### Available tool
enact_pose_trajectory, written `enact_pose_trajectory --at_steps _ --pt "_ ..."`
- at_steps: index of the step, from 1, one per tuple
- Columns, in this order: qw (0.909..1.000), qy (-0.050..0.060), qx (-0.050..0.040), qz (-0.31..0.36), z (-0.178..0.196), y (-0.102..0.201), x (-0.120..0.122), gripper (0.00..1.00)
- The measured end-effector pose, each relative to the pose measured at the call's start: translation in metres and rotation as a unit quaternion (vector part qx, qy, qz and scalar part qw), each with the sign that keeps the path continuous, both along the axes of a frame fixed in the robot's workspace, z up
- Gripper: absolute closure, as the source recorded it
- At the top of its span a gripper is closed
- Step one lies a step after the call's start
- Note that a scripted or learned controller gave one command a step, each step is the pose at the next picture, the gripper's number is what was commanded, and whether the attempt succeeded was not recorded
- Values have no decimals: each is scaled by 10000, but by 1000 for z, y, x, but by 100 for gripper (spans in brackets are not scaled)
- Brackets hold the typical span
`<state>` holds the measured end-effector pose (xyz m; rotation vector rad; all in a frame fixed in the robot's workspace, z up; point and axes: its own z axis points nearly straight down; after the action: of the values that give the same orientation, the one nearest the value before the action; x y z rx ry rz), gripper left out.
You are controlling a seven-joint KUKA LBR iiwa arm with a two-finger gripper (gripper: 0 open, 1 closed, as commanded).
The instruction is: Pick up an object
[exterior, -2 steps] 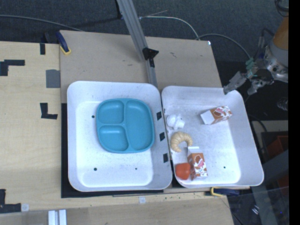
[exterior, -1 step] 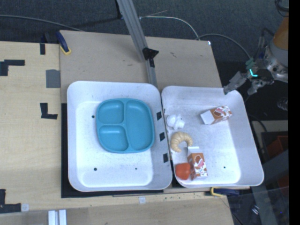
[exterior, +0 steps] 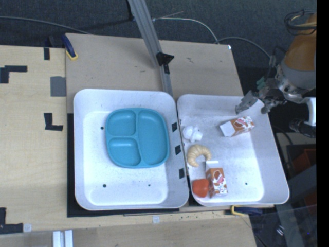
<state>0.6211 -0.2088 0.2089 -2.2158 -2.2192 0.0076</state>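
Gripper point(exterior: 255, 103) hangs over the right bin's point(exterior: 267, 189) far corner, nothing visibly in it; how wide it stands, can't tell. Carton point(exterior: 237, 126) lies just below-left, so we're at the approach. Next call: drop and centre over it.

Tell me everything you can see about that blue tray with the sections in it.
The turquoise plastic divided plate lies flat in the left shallow white bin, in its upper middle, turned slightly askew. It is a rounded rectangle with a raised rim and three compartments: two side by side along the top, one wider below. Its matte surface looks clean, and nothing lies in any compartment. Only the bin floor touches it; the food items sit apart in the right shallow white bin.
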Motion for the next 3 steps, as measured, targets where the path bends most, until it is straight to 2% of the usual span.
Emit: enact_pose_trajectory --at_steps 1,2,3 --pt "10000 -2 0 3 -56 10 4 0" --pt "10000 -81 -49 1 -95 12 2 0" --pt "10000 -91 -39 13 -82 13 4 100"
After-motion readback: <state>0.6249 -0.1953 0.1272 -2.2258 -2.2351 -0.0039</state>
